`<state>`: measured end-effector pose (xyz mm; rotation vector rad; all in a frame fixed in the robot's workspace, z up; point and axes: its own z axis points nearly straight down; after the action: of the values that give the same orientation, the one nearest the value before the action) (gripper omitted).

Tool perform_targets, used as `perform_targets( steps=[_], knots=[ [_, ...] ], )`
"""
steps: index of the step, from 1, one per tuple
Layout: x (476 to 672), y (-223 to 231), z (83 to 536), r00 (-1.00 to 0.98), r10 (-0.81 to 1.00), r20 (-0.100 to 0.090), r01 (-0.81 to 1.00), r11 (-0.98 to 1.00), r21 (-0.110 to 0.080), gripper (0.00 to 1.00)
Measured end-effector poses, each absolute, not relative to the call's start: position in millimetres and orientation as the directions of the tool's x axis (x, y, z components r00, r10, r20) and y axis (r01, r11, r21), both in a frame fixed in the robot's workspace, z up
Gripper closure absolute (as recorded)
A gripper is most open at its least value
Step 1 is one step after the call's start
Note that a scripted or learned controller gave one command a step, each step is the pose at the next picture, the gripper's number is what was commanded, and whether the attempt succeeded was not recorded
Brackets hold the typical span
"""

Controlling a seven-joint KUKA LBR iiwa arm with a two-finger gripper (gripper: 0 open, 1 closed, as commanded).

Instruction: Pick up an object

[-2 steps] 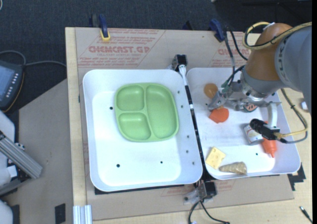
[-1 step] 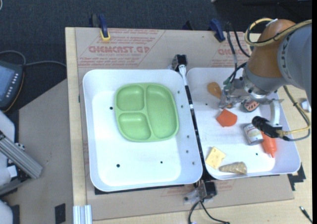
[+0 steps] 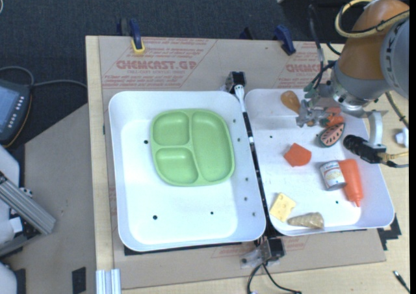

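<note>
At the near edge of the right bin [image 3: 273, 156]: a pale bread-like piece [image 3: 307, 220] lies along the front wall, with a yellow cheese wedge [image 3: 282, 207] just beside it on the left.
A little farther in: a small tin can [image 3: 332, 175] lies on its side, touching or almost touching an orange carrot [image 3: 351, 181] that lies lengthwise on its right.
Middle of the right bin: a red-orange wedge [image 3: 298, 155] lies by itself, apart from the can.
Beyond the wedge: a watermelon slice [image 3: 330, 135] lies tilted, near the gripper.
Gripper [image 3: 309, 116]: low over the far part of the right bin, between the watermelon slice and an orange-brown drumstick-like piece [image 3: 290, 99]. How far open it is cannot be told, and nothing can be seen held in it.
Beside the gripper: a small red-orange bit [image 3: 334, 119], too hidden to name.
Arm [image 3: 364, 58]: comes in from the right, above the bin's far corner.
Left bin [image 3: 130, 169]: holds a green divided plate [image 3: 193, 147], set toward the far side.
Far edge of the bench [image 3: 195, 58]: two blue clamps [image 3: 136, 29] grip the board.
</note>
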<state>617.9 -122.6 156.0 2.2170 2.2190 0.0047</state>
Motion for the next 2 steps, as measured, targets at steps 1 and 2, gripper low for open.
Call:
perform_targets(
  steps=[1,2],
  knots=[
    [629.0,-120.2,211.3,-0.002,1.000,-0.002,1.000,0.002,0.007,1.00],
    [629.9,-120.1,226.1,-0.001,1.000,-0.001,1.000,0.001,0.005,1.00]
  ],
)
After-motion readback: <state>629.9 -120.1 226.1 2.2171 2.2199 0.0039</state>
